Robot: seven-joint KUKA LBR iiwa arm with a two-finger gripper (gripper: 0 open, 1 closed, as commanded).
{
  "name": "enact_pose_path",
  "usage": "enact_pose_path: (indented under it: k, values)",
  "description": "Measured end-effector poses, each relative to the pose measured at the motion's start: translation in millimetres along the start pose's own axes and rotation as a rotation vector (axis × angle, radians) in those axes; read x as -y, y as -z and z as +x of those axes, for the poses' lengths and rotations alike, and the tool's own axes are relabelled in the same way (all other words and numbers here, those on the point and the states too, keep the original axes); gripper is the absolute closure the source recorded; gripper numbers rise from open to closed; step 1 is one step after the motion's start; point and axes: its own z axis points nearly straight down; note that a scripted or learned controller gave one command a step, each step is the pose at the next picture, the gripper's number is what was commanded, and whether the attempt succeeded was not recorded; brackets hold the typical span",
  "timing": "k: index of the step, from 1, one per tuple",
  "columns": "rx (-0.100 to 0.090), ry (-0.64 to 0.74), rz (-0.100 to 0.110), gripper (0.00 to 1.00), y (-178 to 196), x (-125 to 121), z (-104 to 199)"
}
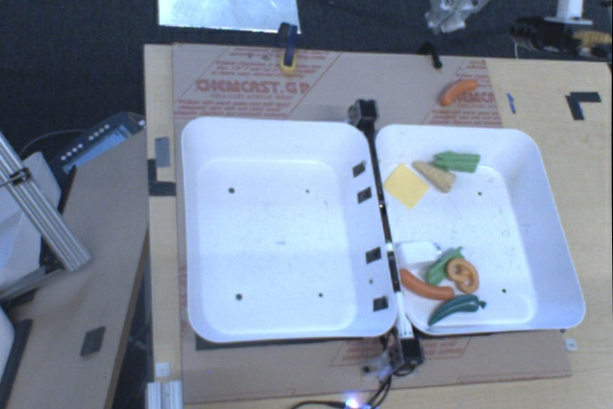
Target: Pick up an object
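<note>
Evidently nothing is picked yet: the tool [450, 10] hangs at one o'clock above the worktop [536, 101], its grip unreadable, while toy foods lie in the right bin [546, 196].

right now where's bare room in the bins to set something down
The left bin has a wide bare floor, wall to wall. In the right bin, the patch along its right wall is free. It is crowded by the divider: yellow slice and green piece up top, peppers at the near end.
</note>
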Motion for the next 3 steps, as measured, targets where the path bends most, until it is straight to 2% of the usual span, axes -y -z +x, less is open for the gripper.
enact_pose_path:
  k: [2, 3]
  values:
    - [0.001, -0.006, 0.0, 1.0, 1.6, 0.7, -88.7]
    - [0.002, -0.008, 0.003, 1.0, -45.4, 1.5, -170.4]
